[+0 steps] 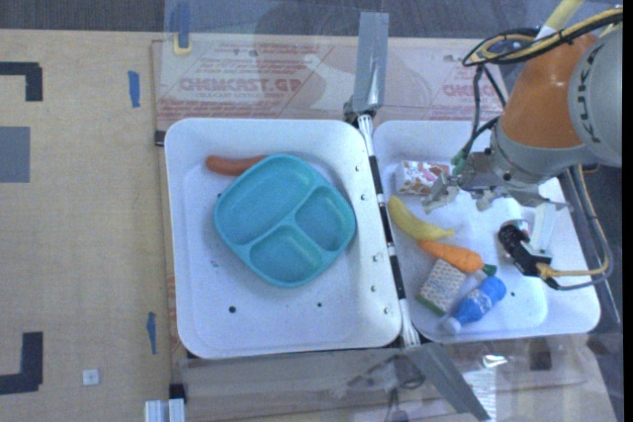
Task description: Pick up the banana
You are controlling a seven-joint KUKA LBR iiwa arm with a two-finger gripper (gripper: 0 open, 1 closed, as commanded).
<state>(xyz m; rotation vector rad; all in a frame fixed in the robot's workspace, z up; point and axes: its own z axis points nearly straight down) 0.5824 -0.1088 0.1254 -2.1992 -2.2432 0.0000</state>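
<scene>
Lower right of frame: blue bottle (478, 301) and a cracker-like block (441, 285), w/ carrot (456, 256) just above. The banana (416, 220) lies centre-right, in the right bin (574, 306), its lower end near the carrot. Gripper (457, 188) sits just right of it; we can't tell finger state. Risk: a close may catch the carrot or the snack packet (422, 177) beside it.

The banana (419, 220) was yellow, small and gently curved. It lay flat on the floor of the right bin (572, 303), close to that bin's left wall. Its length ran at a slant, from a far-left end down to a near-right end, which pointed toward the carrot (457, 256) lying just beside it.
</scene>
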